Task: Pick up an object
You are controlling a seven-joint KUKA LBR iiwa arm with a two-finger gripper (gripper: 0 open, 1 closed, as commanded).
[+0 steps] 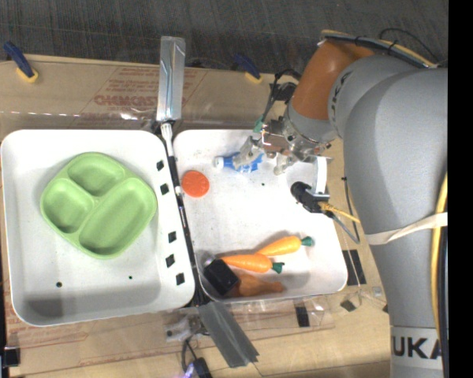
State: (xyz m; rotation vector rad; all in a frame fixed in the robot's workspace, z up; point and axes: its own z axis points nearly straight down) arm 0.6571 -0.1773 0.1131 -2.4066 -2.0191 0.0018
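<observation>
Found the pincer point(277, 150) low over the far part of the right bin point(244, 219). Could not tell whether spread or pressed together. Spotted a blue toy point(238, 162) just beside the pincer, on the side toward the left bin point(24, 274), lying on the bin floor; could not tell whether touching. Noted an orange ball point(195, 183) farther out that same way, apart from the toy. Saw two carrots point(262, 257) well nearer the camera than the pincer, by the near wall, with a black block point(221, 276) against them. Saw a green plate point(98, 203) far off in the left bin.
</observation>
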